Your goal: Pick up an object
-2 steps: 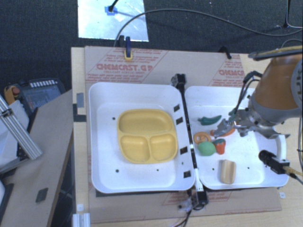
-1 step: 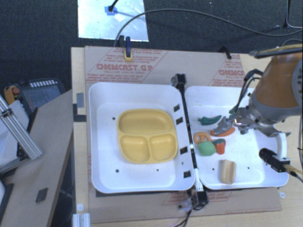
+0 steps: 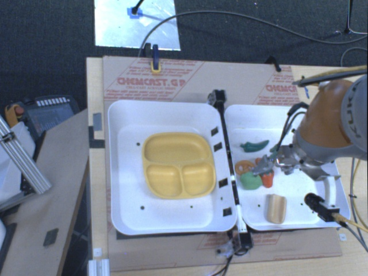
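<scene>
**Objects in the right bin, end effector low among them**

Objects lay clustered in the right bin [image 3: 253, 117], and the green round piece [image 3: 250, 181] near its middle serves here as the landmark. Touching that piece on its right side was a small orange-red item [image 3: 267, 180]. Just above it and slightly left lay an orange ring-shaped thing [image 3: 244, 167]. Farther above it, a dark green pepper-like piece [image 3: 253, 146] lay on its side. Below it and to the right, apart from the cluster, a tan block [image 3: 276, 208] rested on the bin floor.

The end effector [image 3: 265, 167] sat low just above and right of the green round piece, over the orange-red item; whether its fingers were spread or closed could not be made out, and nothing was clearly seen between them. The grey arm [image 3: 325, 125] with its orange band reached in from the right of the landmark.

Well left of the green round piece, across the divider, the left bin [image 3: 123, 154] held a yellow divided tray [image 3: 177, 164]. Both bins rested on the tabletop [image 3: 190, 79].
</scene>
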Controlling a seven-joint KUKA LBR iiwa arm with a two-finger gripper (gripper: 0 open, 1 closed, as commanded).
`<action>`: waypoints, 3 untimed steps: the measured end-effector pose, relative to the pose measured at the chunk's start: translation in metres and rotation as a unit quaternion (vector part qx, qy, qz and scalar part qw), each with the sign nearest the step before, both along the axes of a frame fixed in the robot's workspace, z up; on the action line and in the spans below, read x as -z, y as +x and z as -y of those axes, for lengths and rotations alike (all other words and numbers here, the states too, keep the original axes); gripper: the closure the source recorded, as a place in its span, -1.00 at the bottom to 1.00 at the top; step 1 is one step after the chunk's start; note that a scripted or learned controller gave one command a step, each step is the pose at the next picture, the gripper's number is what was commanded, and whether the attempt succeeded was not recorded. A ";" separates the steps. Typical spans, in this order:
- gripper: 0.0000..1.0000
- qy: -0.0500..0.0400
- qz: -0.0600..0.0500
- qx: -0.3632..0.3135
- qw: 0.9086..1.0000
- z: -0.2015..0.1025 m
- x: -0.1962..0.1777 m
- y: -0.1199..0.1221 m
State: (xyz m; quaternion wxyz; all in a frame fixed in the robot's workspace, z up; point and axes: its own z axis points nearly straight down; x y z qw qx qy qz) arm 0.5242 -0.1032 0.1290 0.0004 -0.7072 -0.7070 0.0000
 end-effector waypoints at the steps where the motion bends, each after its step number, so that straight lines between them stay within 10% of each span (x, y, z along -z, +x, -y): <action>1: -1.00 0.000 0.000 0.000 1.000 0.000 0.047 0.000; 2: 1.00 0.000 0.002 -0.001 1.000 0.000 0.034 0.002; 3: 1.00 -0.001 0.004 -0.003 1.000 -0.010 -0.016 0.004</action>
